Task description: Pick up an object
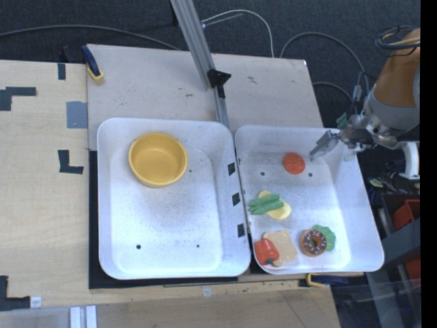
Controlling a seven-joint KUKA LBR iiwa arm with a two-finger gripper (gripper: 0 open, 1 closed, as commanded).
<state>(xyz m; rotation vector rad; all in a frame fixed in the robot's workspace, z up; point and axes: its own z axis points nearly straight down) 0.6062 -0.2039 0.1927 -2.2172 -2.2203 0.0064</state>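
Observation:
The right bin (355, 203) holds several small toy foods. A red round piece (294, 163) lies near its far side. A green vegetable (264, 203) rests against a yellow piece (280, 212) in the middle. A chocolate doughnut (313, 242), a slice of toast (283, 245) and a red pepper (267, 252) sit along the near edge. My gripper (333, 149) hangs over the bin's far right corner, just right of the red piece, open with nothing between its fingers.
A yellow bowl (158, 158) stands in the far part of the left bin (116, 238). A slanted metal pole (198, 39) comes down to the gap between the bins. Cables run across the dark floor behind the bench.

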